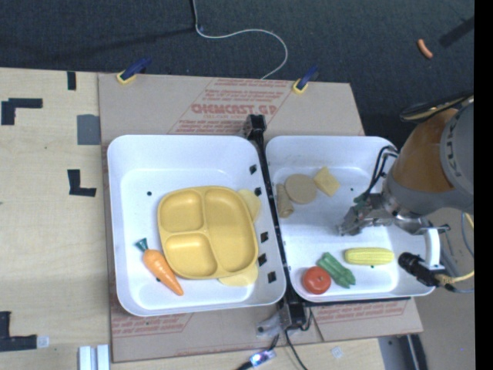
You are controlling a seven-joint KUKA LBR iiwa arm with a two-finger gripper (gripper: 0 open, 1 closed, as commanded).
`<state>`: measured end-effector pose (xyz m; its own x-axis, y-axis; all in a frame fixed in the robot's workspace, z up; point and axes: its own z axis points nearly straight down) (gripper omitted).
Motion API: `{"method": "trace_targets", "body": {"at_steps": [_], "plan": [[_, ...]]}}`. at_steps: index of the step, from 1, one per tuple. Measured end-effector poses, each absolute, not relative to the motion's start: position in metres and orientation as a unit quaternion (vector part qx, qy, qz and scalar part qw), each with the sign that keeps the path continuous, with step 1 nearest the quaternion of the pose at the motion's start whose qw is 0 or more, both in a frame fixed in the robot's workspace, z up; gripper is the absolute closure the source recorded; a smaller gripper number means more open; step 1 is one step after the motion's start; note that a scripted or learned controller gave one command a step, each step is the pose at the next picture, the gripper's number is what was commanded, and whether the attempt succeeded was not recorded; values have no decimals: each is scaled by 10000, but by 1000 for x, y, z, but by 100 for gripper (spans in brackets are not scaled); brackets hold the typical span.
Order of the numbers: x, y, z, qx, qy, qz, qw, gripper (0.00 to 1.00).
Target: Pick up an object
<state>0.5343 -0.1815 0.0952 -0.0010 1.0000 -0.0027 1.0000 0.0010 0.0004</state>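
I see the gripper (353, 223) low in the right bin (370, 146), over bare white floor — how its jaws stand I cannot tell. No item is visibly held. The corn cob (368, 257) lies just beside it, toward the near wall; the green pepper (337, 269) and tomato (316, 280) touch each other. In the left bin (131, 156), a carrot (160, 270) rests against the yellow tray (206, 231).

White cable (245, 33) on dark floor; cardboard sheet (223, 106) under bins.
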Motion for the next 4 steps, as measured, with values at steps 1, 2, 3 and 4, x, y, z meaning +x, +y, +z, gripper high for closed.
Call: {"method": "trace_targets", "body": {"at_steps": [1, 2, 3, 4], "plan": [[533, -186, 138, 7072, 7070, 2, 5, 100], [543, -187, 195, 7065, 7077, 9, 22, 100], [544, -186, 226, 7065, 7077, 2, 5, 100], [548, -134, 235, 7047, 7095, 6, -6, 100]]}}
